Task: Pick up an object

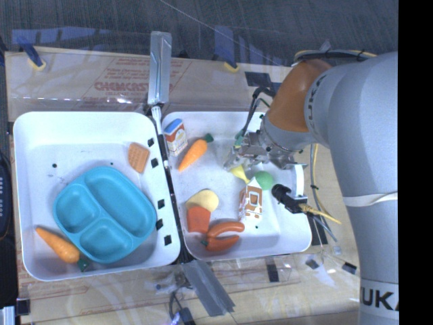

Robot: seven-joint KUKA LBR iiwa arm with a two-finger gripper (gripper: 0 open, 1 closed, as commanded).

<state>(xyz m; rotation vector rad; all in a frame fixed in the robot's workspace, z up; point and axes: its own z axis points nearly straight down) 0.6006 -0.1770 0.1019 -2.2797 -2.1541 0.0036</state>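
Gripper (247,156) hovered right of carrot (192,153), over yellow piece (239,172); finger state hard to tell. Approach step, guessing descent needed next.

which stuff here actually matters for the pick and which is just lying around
Matters for the pick:
- gripper, low over the right bin
- yellow piece and green piece just beneath it
- small carton close by

Just lying around:
- carrot, milk carton, hot dog in the right bin
- blue tray, waffle, second carrot in the left bin
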